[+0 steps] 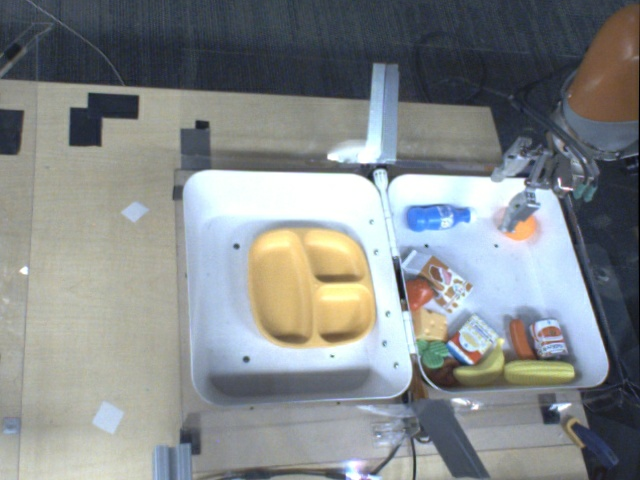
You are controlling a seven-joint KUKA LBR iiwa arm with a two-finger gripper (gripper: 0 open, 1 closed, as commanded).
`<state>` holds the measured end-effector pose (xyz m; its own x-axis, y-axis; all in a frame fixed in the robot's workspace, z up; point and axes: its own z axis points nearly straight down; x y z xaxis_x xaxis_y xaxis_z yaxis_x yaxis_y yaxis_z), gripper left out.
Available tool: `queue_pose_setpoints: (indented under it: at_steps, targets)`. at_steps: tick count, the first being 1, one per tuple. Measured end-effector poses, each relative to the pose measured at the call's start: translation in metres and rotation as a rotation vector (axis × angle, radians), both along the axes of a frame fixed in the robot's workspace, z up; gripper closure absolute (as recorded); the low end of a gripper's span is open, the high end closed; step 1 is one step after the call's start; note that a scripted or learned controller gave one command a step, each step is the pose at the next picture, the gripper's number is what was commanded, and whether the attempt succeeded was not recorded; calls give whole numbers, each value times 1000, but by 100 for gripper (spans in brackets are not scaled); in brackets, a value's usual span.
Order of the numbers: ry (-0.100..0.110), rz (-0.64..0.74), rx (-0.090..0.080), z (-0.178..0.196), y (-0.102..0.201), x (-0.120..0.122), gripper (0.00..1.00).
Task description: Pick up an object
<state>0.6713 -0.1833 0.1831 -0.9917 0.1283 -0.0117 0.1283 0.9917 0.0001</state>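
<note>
My gripper (pixel 532 190) hangs over the far right corner of the right bin (pixel 585 298), below the orange band of the arm (pixel 605 68). It looks open, with nothing between its fingers. One grey fingertip (pixel 521 208) sits just above a small orange object (pixel 519 230) on the bin floor; I cannot tell whether they touch. A blue bottle (pixel 437 217) lies on its side to the left of it.
The near half of the right bin holds a snack packet (pixel 443 280), a red vegetable (pixel 420 293), a small carton (pixel 473 336), a can (pixel 548 338), a banana (pixel 480 368) and a long yellow piece (pixel 540 371). A yellow divided plate (pixel 308 286) lies in the left bin (pixel 215 268).
</note>
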Motion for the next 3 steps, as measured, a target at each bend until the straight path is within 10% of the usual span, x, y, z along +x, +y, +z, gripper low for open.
queue_pose_setpoints:
  at_steps: [1,3]
  targets:
    - [5,-399,6,-78,45,-17,0]
    - [13,-484,-4,-95,83,-11,0]
